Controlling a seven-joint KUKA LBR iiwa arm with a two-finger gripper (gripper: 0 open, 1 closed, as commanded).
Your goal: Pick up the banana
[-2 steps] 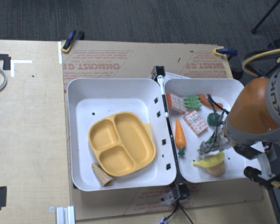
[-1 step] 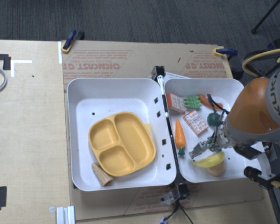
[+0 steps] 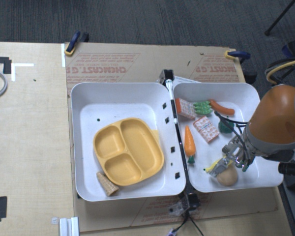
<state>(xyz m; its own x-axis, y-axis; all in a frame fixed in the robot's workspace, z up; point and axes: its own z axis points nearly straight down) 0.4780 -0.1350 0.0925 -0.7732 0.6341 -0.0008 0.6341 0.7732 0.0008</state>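
Observation:
The banana [image 3: 214, 168] shows as a short yellow end in the right bin [image 3: 250, 95], near its front wall. The rest of it is hidden under the gripper. My gripper [image 3: 230, 159] is low in this bin, right over the banana's right end and just above a tan, potato-like lump [image 3: 227, 177]. The grey arm with its orange band [image 3: 278, 117] reaches in from the right and covers the bin's right side. Whether the banana is gripped cannot be made out.
Further into the right bin lie a carrot [image 3: 189, 140], a small red-and-white box [image 3: 206, 130], a green toy [image 3: 202, 107], a red-orange sausage shape [image 3: 222, 108] and a pink piece [image 3: 185, 109]. The left bin [image 3: 83, 132] holds a yellow divided plate [image 3: 129, 151] and a tan wedge [image 3: 107, 184].

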